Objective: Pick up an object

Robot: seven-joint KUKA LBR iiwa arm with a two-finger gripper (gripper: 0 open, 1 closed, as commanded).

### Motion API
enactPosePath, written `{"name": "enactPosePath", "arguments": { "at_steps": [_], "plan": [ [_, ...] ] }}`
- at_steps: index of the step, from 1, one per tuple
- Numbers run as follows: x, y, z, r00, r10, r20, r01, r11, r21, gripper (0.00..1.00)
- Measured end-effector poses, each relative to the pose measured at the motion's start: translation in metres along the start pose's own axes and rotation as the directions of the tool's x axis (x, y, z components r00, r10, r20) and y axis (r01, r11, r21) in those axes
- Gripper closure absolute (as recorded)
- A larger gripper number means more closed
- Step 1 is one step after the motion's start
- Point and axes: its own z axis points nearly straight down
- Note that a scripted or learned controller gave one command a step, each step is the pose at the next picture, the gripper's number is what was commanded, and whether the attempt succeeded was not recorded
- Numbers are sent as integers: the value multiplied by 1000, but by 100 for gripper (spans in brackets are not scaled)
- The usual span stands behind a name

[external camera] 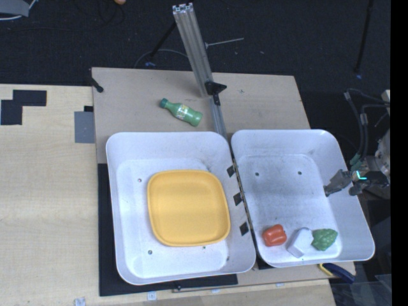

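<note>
The end effector [338,185] hangs at the right bin's [280,146] far edge; whether it is open I cannot tell. Below it lie a red pepper [275,235], white block [299,241], green piece [324,238]. The approach is only beginning; next it should descend over one.

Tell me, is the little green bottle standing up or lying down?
Lying down. The green bottle rests on its side on the bench, outside both bins, its cap end pointing left.

two bins sit side by side on the bench [268,94]. the left bin [121,171] holds a plate [188,207]. the right bin [331,152] holds three small items (clustered at its near edge): pepper [275,235], block [298,242], leafy piece [324,238]. a bottle [181,111] lies behind the left bin.
</note>
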Motion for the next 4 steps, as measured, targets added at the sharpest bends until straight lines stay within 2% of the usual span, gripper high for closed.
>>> {"name": "enactPosePath", "arguments": {
  "at_steps": [1,3,4],
  "plan": [
    [0,0,0,1000,0,0,0,1000,0,0],
    [5,-16,113,1000,0,-2,0,1000,5,0],
    [5,-15,152,1000,-1,0,1,1000,-1,0]
  ]
}}
